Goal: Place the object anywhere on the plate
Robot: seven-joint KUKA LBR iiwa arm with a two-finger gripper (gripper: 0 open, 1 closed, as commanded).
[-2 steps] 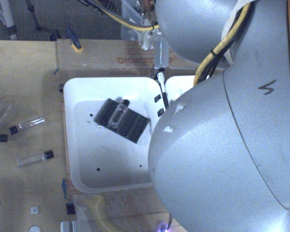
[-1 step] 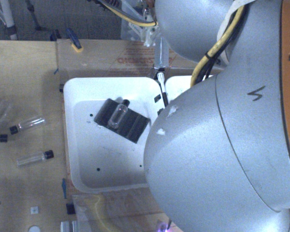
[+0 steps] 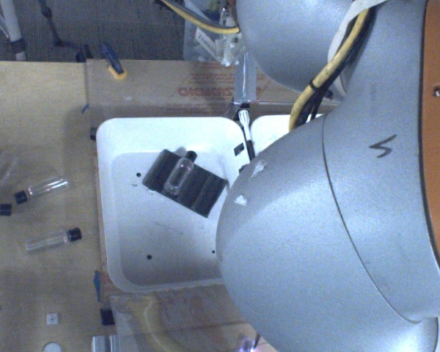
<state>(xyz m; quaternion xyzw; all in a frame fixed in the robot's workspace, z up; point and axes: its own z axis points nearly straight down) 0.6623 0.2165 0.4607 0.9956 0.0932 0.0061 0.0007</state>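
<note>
A dark rectangular plate [image 3: 193, 185] lies tilted in the left white bin [image 3: 125, 218]. A clear vial with a black cap [image 3: 179, 173] rests on the plate's upper left part, cap pointing up and right. The grey arm [image 3: 330, 226] bulks over the right half of the view and hides the right bin almost wholly.
Several clear vials with black caps [image 3: 53, 238] lie loose on the wooden bench left of the bin. A corner of the right bin [image 3: 268, 127] peeks out behind the arm. Yellow cables [image 3: 337, 57] run along the arm. A cardboard sheet [image 3: 161, 86] lies behind the bins.
</note>
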